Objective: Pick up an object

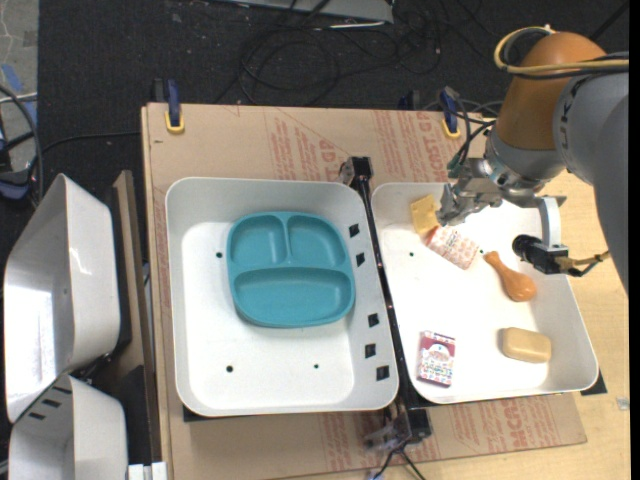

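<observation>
Closely viewed, gripper: the gripper (452, 211) hung low over the far-left part of the right bin, just beside the yellow wedge and just above the wrapped snack; whether its grip was open or closed could not be told, and nothing was seen between its tips.
Arm: the grey arm (585, 118) with its orange band (545, 83) reached in from the right and bent down toward the bin.
Yellow wedge: a yellow wedge-shaped piece (424, 213), like toy cheese, lay near the far-left corner of the right bin, just left of the gripper.
Wrapped snack: a small pink-and-white wrapped snack (453, 247) lay tilted, directly below the gripper and close to the wedge.
Drumstick: an orange-brown toy drumstick (511, 276) lay to the right of the snack, apart from it.
Tan block: a tan rounded block (526, 345), like a bread roll or soap, sat near the right bin's near-right corner.
Small box: a small pink-and-white printed box (436, 357) lay near the near-left edge of the right bin.
Right bin: the right white bin (570, 308) held all five loose objects.
Left bin: the left white bin (200, 268) held a teal divided tray (291, 269) with three compartments, lying flat near its middle.
Bench: both bins rested side by side on a cardboard-covered bench (290, 138).
</observation>
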Controlling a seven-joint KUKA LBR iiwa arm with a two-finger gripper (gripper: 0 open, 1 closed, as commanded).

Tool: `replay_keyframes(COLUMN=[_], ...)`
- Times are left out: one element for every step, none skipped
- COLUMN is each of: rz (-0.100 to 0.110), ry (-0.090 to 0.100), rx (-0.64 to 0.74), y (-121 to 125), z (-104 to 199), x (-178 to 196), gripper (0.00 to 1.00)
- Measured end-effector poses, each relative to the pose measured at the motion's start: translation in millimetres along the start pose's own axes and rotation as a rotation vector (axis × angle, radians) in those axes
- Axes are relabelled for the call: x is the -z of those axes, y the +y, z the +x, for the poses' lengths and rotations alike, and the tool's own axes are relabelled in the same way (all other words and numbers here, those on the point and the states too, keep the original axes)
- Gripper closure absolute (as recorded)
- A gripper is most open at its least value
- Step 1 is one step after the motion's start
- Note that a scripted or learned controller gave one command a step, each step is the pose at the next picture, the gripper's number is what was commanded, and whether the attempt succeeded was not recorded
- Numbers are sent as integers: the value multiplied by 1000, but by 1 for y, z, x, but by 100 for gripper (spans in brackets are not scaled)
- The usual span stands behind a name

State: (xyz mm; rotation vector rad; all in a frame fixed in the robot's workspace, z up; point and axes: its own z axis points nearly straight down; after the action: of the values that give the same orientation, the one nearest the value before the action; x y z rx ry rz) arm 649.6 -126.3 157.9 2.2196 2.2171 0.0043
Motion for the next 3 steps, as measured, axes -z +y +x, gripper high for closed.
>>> replay_keyframes(rz=[-1, -1, 6], ry=[0, -1, 1], rx=[2, 0, 6], y=[-1, -9, -24], z=[-1, -4, 37], x=[44, 101, 102], gripper=[100, 100, 100])
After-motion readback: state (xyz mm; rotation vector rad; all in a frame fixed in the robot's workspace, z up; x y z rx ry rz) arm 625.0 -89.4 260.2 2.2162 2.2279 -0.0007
